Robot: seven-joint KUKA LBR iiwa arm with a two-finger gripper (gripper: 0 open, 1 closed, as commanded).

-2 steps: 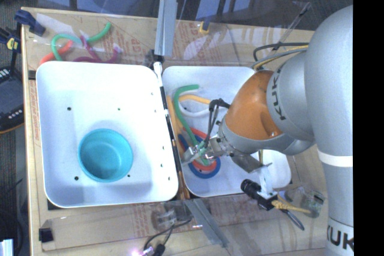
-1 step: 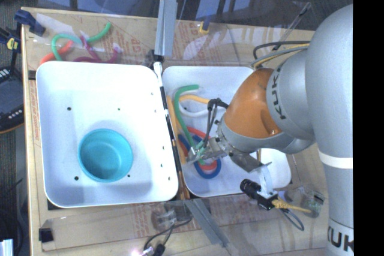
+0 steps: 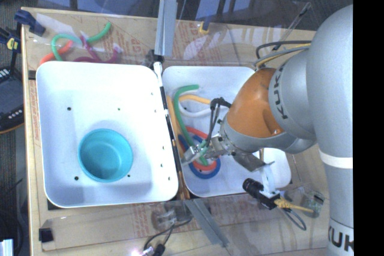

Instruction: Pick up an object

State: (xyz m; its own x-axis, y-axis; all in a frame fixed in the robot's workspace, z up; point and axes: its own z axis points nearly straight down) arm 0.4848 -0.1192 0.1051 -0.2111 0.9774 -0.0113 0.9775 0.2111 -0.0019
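My gripper (image 3: 197, 154) is down in the right bin (image 3: 240, 74), at its lower left, among a tangle of objects. Just under it lies a blue ring-shaped object (image 3: 205, 171) with a red piece (image 3: 195, 132) beside it. A green curved tube (image 3: 183, 92) and a yellow tube (image 3: 193, 99) lie further up in the same bin, next to a white piece (image 3: 193, 108). A green bit (image 3: 203, 159) sits right at the gripper tip; I cannot tell whether it is held. In the left bin (image 3: 90, 87) rests a turquoise bowl (image 3: 106, 155).
The grey arm with its orange band (image 3: 258, 108) covers most of the right bin's right half. Loose green, pink and orange tubes (image 3: 81, 45) lie on the bench behind the left bin. A metal divider (image 3: 165, 27) stands between the bins at the back.
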